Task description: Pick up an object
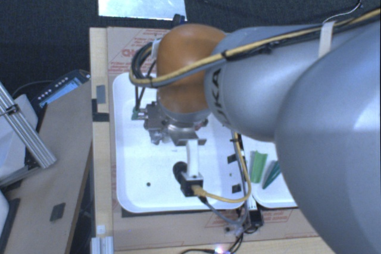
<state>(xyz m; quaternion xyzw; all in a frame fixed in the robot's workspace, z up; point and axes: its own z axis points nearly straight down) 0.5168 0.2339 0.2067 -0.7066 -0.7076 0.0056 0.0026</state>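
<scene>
Lengthwise near-to-far, a green stick (259, 166) lies in the right bin (280, 204); grip state cannot be told.

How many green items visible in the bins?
2: a light green flat strip and darker green pointed piece, side by side in the right white bin; the grey arm may hide more.

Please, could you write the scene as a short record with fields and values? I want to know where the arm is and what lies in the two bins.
arm: grey arm, reaching in from the right, low over the bins
gripper: gripper above the left bin, near its middle
left bin: left bin, white and shallow, with a small dark speck on its floor
right bin: right bin, mostly hidden behind the arm
things in right bin: light green piece and darker green piece, side by side
held thing: cannot tell
</scene>
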